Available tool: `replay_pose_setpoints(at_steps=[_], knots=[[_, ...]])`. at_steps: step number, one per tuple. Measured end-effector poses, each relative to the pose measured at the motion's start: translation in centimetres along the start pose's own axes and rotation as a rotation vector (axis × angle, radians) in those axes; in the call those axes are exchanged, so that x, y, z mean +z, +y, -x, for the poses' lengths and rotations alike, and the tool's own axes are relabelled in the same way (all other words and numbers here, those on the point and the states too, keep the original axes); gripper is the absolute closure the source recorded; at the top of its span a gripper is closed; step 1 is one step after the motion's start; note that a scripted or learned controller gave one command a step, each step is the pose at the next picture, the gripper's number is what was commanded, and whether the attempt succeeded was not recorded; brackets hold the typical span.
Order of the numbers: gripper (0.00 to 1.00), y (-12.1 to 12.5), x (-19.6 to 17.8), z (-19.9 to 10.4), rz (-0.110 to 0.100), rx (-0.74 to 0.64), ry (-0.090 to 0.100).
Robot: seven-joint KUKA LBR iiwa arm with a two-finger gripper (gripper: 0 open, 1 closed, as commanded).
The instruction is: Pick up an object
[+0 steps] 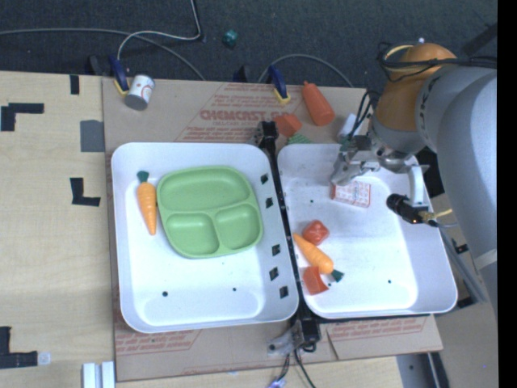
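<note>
Arm enters from the right, orange band above the wrist; gripper (pixel 349 170) is low over the far part of the right bin (pixel 404 293), directly above a small white card with red print (pixel 352 193); whether the tips touch the card cannot be told, and nothing is visibly held. Finger spacing cannot be told from this angle. Right bin also holds a toy carrot (pixel 315 255), a red toy piece (pixel 316 232) just beyond it and another red piece (pixel 313 280) beside its leafy end. Left bin (pixel 194 309) holds a green divided plate (pixel 212 211); a second toy carrot (pixel 147 204) lies beside the plate's left edge.
</note>
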State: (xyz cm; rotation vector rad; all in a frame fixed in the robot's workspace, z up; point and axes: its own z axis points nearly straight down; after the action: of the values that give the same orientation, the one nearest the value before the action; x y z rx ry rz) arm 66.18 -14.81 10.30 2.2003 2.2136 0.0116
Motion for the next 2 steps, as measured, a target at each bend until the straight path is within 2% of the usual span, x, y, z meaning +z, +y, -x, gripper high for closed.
replay_pose_setpoints(at_steps=[1,2], knots=[[0.0,0.0,-0.1,0.0,0.001,0.0,0.0],[0.0,0.2,1.7,-4.2,-0.018,0.004,0.009]])
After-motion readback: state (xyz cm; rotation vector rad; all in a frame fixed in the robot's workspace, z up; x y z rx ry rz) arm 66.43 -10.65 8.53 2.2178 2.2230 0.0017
